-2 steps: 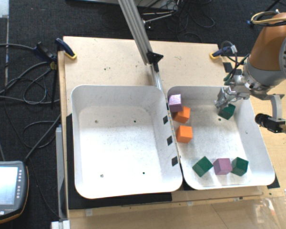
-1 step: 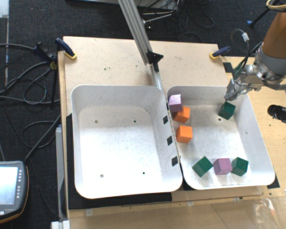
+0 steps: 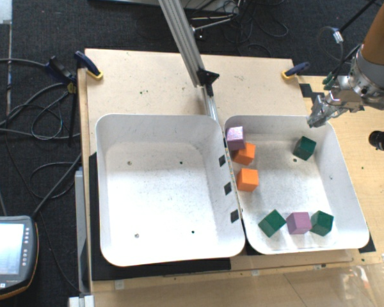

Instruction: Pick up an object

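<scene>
The right white bin (image 3: 349,190) holds several small cubes. A purple cube (image 3: 235,133) and an orange cube (image 3: 246,153) touch at its upper left, and another orange cube (image 3: 248,179) lies just below them. A dark green cube (image 3: 304,148) sits alone near the upper right. Along the front edge a green cube (image 3: 272,223), a purple cube (image 3: 299,222) and a green cube (image 3: 322,222) stand in a row. My gripper (image 3: 319,116) hangs over the bin's far right rim, up and right of the lone green cube, with nothing seen in it.
The left white bin (image 3: 109,171) adjoins the right one. A slanted metal pole (image 3: 179,31) runs down to the bins' shared far corner. Blue-yellow clamps (image 3: 89,66) (image 3: 296,70) grip the board's far corners. A teach pendant (image 3: 6,254) and cables lie on the floor at left.
</scene>
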Controlling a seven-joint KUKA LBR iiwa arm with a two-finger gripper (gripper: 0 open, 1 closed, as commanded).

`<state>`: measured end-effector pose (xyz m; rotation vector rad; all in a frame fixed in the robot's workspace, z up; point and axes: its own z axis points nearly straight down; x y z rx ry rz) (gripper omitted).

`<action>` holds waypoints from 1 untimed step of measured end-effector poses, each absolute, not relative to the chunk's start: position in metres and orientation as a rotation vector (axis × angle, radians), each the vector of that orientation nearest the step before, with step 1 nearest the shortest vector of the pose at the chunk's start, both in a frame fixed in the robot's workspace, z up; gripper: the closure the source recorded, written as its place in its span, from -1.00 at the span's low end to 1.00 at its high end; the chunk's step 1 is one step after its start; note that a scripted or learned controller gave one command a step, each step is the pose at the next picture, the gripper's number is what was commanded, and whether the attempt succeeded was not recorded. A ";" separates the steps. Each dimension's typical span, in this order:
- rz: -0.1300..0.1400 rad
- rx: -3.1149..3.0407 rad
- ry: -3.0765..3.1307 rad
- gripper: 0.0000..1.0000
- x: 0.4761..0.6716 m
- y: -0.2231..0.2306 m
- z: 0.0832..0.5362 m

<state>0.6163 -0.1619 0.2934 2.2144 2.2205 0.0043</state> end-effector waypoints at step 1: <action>0.000 2.214 2.230 1.00 0.616 -0.112 0.274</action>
